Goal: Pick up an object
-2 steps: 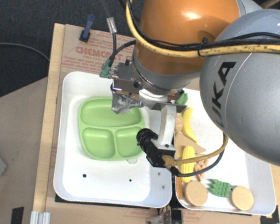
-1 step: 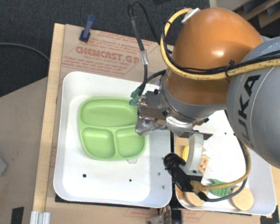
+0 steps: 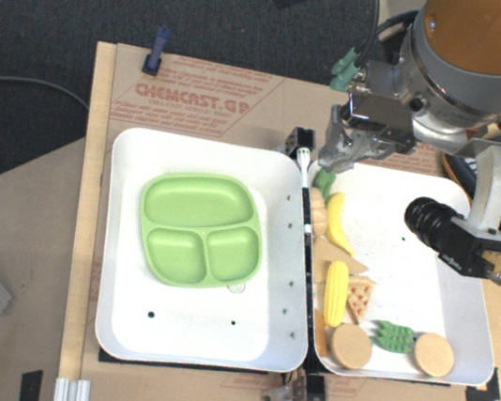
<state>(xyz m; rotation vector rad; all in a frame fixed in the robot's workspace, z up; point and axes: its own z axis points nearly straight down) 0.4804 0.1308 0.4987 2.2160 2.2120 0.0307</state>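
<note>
My gripper (image 3: 332, 168) hangs over the far left corner of the right bin (image 3: 473, 318), low above its contents. A small green piece (image 3: 323, 181) shows right below its tip; whether it is touched I cannot tell. Just in front of it lie a yellow banana (image 3: 335, 220) and a tan piece (image 3: 318, 219). Further forward along the bin's left wall are a corn cob (image 3: 335, 292), a pizza slice (image 3: 360, 300) and a round tan biscuit (image 3: 351, 346). A green leafy toy (image 3: 392, 337) and a second biscuit (image 3: 434, 354) lie at the front.
The left bin (image 3: 119, 249) holds a green divided plate (image 3: 200, 229). A black cylinder (image 3: 443, 232) on a white bracket (image 3: 491, 192) juts over the right bin's far side. A blue clip (image 3: 155, 51) sits on the cardboard behind the left bin.
</note>
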